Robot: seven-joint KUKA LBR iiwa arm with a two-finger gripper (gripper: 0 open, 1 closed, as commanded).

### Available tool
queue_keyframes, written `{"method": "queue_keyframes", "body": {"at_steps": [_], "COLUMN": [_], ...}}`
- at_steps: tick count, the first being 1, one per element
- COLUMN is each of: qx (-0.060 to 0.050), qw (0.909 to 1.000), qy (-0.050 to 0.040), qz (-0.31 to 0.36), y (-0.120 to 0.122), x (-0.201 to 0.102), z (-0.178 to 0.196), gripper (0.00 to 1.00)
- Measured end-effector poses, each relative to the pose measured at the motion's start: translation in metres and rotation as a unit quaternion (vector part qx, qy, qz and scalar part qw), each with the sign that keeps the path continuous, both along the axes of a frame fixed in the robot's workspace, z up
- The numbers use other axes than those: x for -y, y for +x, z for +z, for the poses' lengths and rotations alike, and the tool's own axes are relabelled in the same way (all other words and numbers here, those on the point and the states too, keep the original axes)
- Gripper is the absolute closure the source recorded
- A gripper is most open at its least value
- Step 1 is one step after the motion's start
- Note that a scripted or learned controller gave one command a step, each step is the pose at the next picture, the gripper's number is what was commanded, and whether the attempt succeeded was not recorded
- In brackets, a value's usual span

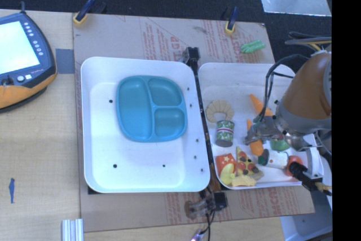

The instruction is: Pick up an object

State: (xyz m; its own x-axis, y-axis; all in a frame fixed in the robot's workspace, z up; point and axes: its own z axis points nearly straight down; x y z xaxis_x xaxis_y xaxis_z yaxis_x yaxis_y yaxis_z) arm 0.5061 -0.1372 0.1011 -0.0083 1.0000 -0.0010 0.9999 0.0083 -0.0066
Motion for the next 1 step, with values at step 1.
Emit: {"method": "queue_keyframes", "body": {"at_steps": [1], "qx": [0.002], "qw": [1.0], "qy": [0.0009], "qz": [-0.002], "y": [-0.0294], "x": [-0.0206], "z": [0.0941], "gripper": [1.0]}}
